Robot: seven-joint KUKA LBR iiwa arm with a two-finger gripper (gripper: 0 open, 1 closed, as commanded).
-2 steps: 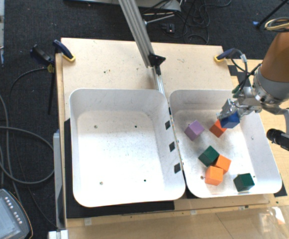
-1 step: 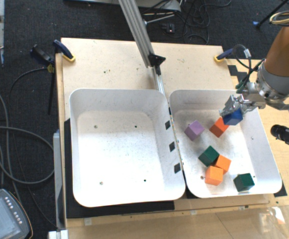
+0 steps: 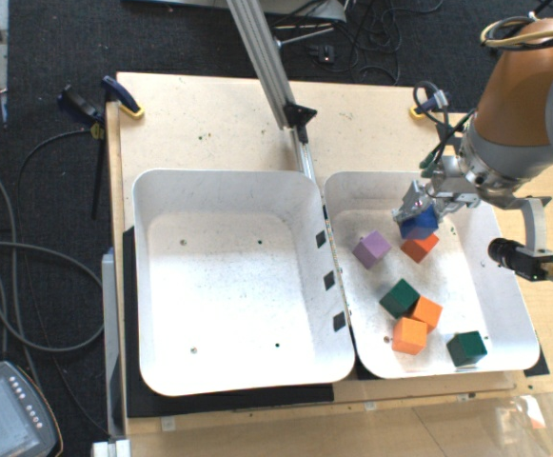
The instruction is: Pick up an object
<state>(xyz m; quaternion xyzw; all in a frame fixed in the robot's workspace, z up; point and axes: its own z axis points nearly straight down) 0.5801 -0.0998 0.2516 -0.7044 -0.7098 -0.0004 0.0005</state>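
Progress is looking partial: we are seeing the tool (image 3: 421, 209) hanging over the right bin (image 3: 514, 336), seemingly clenching a blue block (image 3: 418, 224) just above the red block (image 3: 419, 247), carrying off remaining.

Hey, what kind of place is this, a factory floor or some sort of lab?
Probably a robotics lab test bench: a grey and orange robot arm reaching over two shallow white plastic bins, small coloured blocks in one, and loose black cables on dark carpet.
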